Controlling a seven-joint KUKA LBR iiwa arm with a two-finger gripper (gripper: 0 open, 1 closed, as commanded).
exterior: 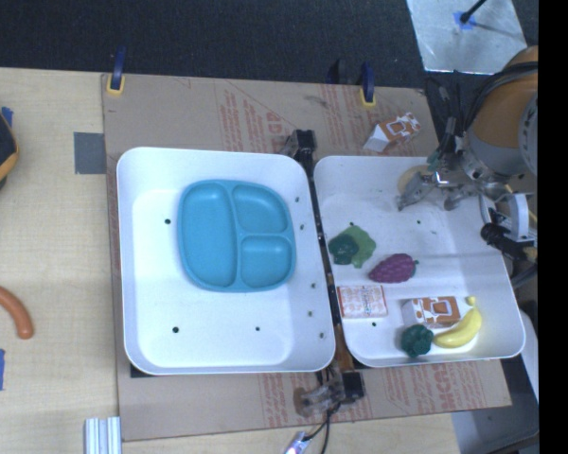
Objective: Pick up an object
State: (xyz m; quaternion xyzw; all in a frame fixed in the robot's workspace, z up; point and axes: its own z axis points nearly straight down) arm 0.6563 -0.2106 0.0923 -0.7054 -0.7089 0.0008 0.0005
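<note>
White bin [473, 253] corner's bare under the tool [434, 189], splayed wide, gripping nothing; we'd bet it clenches air, missing the grapes [393, 269].

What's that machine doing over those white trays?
A grey and orange robot arm is reaching in from the right, with its hand low over the far end of the right bin. It is meant to pick something up, but nothing shows in its grasp. The toy food lies nearer the front: broccoli, purple grapes, a banana, a small carton and a flat packet. The left bin holds a blue divided plate.
</note>
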